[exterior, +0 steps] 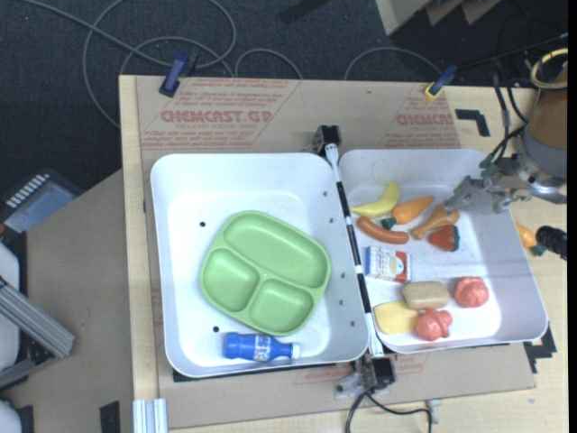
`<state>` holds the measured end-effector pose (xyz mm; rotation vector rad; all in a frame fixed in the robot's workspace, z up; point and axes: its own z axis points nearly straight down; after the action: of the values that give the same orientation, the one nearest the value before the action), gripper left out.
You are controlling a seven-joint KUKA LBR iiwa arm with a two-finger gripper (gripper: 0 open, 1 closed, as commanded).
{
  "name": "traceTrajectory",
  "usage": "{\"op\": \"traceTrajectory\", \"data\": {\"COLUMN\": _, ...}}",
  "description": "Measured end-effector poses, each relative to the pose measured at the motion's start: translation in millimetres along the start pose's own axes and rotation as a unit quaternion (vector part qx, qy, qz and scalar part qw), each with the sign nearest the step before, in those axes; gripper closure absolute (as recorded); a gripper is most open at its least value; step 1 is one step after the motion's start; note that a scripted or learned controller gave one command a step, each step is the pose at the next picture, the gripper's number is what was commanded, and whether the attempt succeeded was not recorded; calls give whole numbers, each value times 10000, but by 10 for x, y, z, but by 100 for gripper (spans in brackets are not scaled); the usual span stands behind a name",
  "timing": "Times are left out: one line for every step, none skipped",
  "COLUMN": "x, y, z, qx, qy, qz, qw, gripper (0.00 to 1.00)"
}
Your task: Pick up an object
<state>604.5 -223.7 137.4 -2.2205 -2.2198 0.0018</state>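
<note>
- We look down on a bench with two white bins side by side: a left bin (171, 242) and a right bin (514, 269).
- The arm (548, 133) reaches in from the right, and its gripper (469, 192) hangs over the upper part of the right bin, just above the toy food.
- We cannot tell how the gripper is set, and we see nothing held in it.
- The likeliest things to pick lie just below the gripper: a banana (379, 201), two carrots (413, 209) (435, 220), a sausage (382, 231) and a strawberry (444, 237).
- These five lie touching or nearly so; we judge a descent here could nudge one aside, or catch two together.
- Lower in the right bin we count one small carton (386, 263), one tan bread piece (425, 294), one yellow piece (395, 317) and two red pieces (470, 291) (433, 325).
- The left bin holds one green divided plate (263, 271) and one blue bottle (259, 347), lying on its side, well apart from the gripper.
</note>
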Motion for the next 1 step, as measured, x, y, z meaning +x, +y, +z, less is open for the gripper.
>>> {"op": "traceTrajectory", "data": {"x": 330, "y": -186, "z": 487, "qx": -54, "qy": -13, "qz": -3, "qw": 10000, "gripper": 0}}
